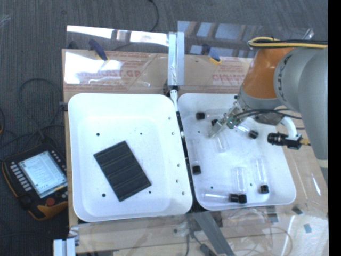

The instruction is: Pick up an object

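My gripper (215, 130) hangs low over the upper middle of the right bin (282, 196), reaching in from the right. A clear vial (222, 142) lies just below its tip; whether they touch I cannot tell. More clear vials lie near the front of that bin: one upright-looking (240, 178), one beside it (260, 169), and one with a black cap (229, 198) along the front wall. Small black caps sit loose at the top left (200, 116), at the left wall (196, 169) and right of the gripper (253, 134).
The left bin (85, 116) holds a flat black ribbed pad (121, 170), lying at a slant. A raised divider (183, 143) separates the two bins. The grey arm with its orange band (264, 73) covers the right bin's far right corner. A handheld pendant (34, 180) lies on the floor at left.
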Available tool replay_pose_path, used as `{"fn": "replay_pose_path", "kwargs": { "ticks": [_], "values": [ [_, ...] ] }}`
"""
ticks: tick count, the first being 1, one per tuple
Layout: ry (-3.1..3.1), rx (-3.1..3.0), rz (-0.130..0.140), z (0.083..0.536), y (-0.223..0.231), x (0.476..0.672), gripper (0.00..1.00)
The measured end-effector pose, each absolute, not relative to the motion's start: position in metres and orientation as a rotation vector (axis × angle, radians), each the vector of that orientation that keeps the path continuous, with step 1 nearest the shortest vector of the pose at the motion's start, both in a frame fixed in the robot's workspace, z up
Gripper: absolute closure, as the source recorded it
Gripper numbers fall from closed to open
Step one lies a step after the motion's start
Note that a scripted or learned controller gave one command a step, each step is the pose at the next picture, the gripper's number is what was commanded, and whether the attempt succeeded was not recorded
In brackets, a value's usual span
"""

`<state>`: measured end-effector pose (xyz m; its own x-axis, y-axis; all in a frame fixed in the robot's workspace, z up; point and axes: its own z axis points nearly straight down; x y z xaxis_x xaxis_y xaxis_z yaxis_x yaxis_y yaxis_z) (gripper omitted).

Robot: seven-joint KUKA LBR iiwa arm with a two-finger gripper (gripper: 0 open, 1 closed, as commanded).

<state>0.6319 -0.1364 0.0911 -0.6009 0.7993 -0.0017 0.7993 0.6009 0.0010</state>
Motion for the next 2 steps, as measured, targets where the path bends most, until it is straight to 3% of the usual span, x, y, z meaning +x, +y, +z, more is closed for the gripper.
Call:
{"fn": "replay_pose_path", "kwargs": {
  "ticks": [1,2],
  "values": [
    [2.800,1.416,0.000,0.167,-0.132,0.669,1.00],
    [2.800,1.419,0.001,0.223,-0.057,0.657,1.00]
  ]
}}
